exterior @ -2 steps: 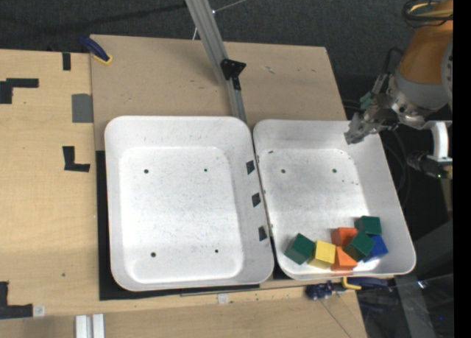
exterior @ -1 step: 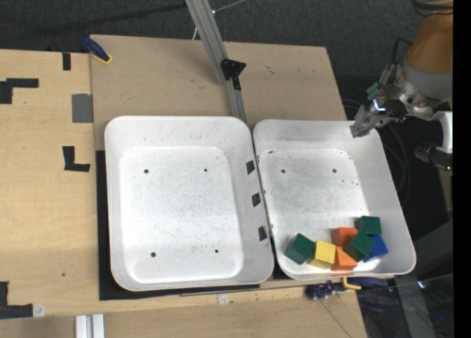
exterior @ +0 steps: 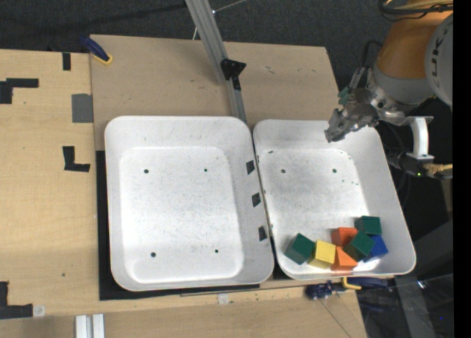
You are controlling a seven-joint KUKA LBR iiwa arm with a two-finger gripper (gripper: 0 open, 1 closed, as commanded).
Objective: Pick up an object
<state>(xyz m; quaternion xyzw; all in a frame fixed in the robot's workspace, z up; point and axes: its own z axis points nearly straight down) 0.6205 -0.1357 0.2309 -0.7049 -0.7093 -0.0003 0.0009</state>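
Counting from the frame's left: two white bins, the left bin [exterior: 180,196] and the right bin [exterior: 324,182]. Blocks, all heaped in the right bin's lower right corner: three green [exterior: 299,247], two orange [exterior: 341,236], one yellow [exterior: 323,253], one blue [exterior: 378,247]. One gripper [exterior: 335,130] over that bin's upper rim; jaw state cannot be told.

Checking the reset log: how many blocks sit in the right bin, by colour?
Small solid blocks, clustered at the near corner of the shallow white right bin:
Green blocks: 3
Orange blocks: 2
Yellow block: 1
Blue block: 1
Total: 7, though the pile overlaps, so a hidden one is possible.
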